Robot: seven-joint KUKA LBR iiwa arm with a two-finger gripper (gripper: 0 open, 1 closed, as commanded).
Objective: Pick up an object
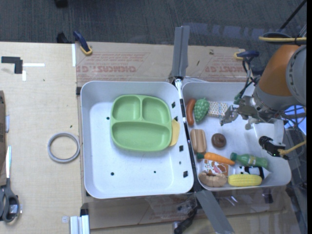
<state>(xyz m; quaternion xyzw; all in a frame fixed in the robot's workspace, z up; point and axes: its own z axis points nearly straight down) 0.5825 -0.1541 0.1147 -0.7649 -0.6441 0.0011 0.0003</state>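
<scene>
**Fingers spread, nothing between them, over right bin**

Fingers (229, 115) stand apart at the end of the arm (280, 77), hovering over the upper part of the right bin (280, 152). Nothing sits between them. Tips point toward the bin's left side, close to the cracker pack (218, 109), but contact cannot be judged from this angle.

Right bin contents, along its left wall from the top: hot dog (190, 111) lying lengthwise against the divider; broccoli (201, 109) just beside it; cracker pack to the right of the broccoli. Below these a bread roll (198, 140), and a brown donut (219, 140) near the bin's middle, apart from the roll. Lower down: carrot (218, 158) lying across, green bottle (249, 159) on its side to the right of it. Along the bottom wall: snack bag (214, 169), a tan bun (212, 180) under it, corn cob (245, 180) lying flat, and a black-and-white toy (252, 171) touching the corn's upper edge.

Left bin (92, 145) holds a green divided plate (142, 122) in its upper half, with a yellow piece (175, 132) tucked at the plate's right edge.

Desk (39, 111) to the left carries a tape ring (64, 146) and scissors (9, 199) near the edge. Two clamps (83, 43) grip the cardboard behind the bins.
</scene>
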